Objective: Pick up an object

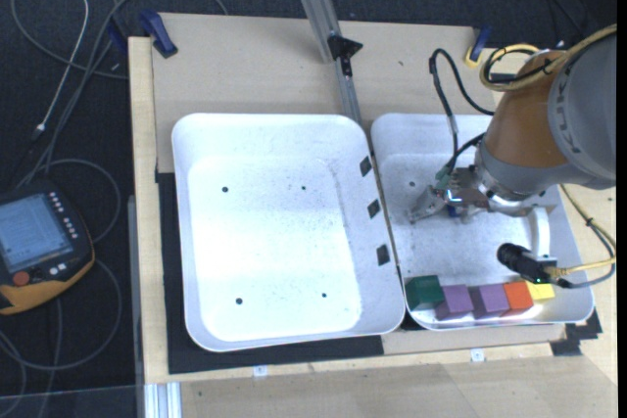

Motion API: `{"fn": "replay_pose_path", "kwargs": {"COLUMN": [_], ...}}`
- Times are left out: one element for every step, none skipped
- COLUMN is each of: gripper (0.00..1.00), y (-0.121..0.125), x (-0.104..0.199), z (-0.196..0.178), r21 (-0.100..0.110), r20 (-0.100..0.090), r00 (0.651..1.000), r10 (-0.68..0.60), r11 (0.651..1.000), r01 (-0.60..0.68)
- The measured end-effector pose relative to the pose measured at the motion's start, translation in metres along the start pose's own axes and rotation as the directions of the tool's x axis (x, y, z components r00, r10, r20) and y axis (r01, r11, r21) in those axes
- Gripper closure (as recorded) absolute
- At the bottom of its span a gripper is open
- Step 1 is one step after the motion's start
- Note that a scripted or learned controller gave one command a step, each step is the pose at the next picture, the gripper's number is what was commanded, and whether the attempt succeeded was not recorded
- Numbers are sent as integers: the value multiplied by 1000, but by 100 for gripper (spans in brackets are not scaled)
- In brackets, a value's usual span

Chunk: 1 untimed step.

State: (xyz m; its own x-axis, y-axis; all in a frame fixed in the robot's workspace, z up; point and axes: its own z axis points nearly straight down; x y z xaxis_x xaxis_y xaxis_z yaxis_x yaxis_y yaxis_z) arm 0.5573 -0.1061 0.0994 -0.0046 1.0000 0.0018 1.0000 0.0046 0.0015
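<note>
Blocks line the near edge of the right bin (392, 137) in a row: green block (424, 290), purple block (455, 301), a second purple block (487, 299), orange block (518, 296), with a small yellow piece (540, 290) at the far end. Pincer (438, 202) sits mid-bin, toward the worktop's far edge from that row, well apart from it. Nothing is between its tips; how wide they stand, I cannot tell. Row's long axis runs along the bin's near wall. Likely next: travel nearward, over the green end.
</note>
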Motion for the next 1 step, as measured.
{"fn": "replay_pose_path", "kwargs": {"gripper": [0], "y": [71], "x": [-58], "z": [-68], "r21": [-11], "r20": [8], "r00": [1000], "r10": [4], "r11": [1000], "r01": [-4]}}
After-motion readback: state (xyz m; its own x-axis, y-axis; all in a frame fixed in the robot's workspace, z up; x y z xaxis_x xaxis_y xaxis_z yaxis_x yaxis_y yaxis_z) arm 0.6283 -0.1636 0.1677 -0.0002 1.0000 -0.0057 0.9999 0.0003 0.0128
